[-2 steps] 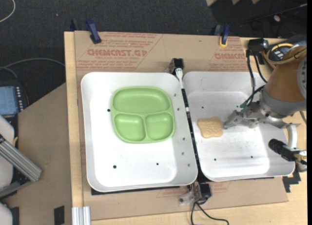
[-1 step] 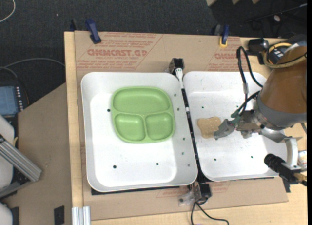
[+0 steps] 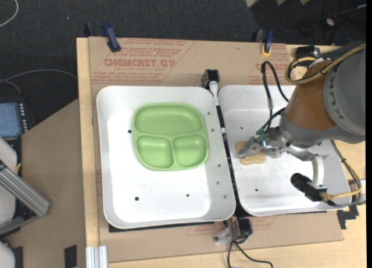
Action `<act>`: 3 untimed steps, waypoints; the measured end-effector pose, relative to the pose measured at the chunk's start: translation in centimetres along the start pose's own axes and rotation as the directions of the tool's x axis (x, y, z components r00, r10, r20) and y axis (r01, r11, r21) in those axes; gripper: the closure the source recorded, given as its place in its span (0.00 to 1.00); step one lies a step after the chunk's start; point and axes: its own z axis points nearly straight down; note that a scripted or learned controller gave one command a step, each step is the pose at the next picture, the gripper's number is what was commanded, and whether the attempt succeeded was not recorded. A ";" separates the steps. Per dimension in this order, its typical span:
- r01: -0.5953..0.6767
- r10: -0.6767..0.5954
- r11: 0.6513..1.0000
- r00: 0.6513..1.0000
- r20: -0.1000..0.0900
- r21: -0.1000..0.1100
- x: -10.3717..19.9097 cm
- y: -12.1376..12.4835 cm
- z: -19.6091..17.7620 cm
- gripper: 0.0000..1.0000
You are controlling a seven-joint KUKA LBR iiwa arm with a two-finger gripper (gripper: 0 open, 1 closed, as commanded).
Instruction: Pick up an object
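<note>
Over the right bin, the gripper is hanging right at a small tan object.

Standing beside the bench, I am seeing the tan piece lying flat on the bin floor near its left wall, its long axis running roughly left to right. The gripper is sitting just above its upper edge, so the piece is lying directly below the tips, slightly toward the camera. I cannot tell how the pincer stands. A green divided plate is resting in the left bin, well apart.

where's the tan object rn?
In the right bin, near its left wall, the tan object lies at the pincer tip.
</note>
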 end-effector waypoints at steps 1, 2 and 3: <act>0.006 -0.006 1.000 1.000 -0.003 -0.002 7.2 -6.1 -10.6 0.00; -0.005 0.005 1.000 1.000 0.003 0.000 1.4 -4.0 -10.0 0.00; -0.004 0.004 1.000 1.000 -0.001 0.008 -1.6 -6.2 0.4 0.00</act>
